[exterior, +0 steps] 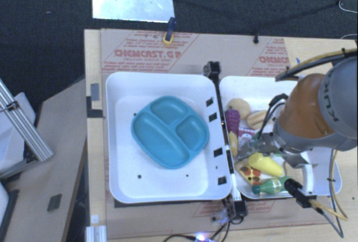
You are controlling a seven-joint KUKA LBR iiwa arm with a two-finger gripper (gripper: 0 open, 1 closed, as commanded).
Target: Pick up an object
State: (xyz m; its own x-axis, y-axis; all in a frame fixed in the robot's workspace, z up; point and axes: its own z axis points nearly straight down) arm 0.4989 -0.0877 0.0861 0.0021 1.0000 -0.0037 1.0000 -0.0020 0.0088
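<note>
Here we hover low over the right bin (263, 85), near the yellow toy banana (267, 165); we cannot tell the jaws' state, so next comes a centred descent.

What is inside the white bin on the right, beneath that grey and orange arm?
The right white bin holds toy food: a yellow banana-like piece, a purple piece, beige pieces. The arm covers the rest.

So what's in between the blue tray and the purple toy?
In the camera view, the divider where the two white bins meet, with black clips on it, lies between the blue tray and the purple toy.
</note>
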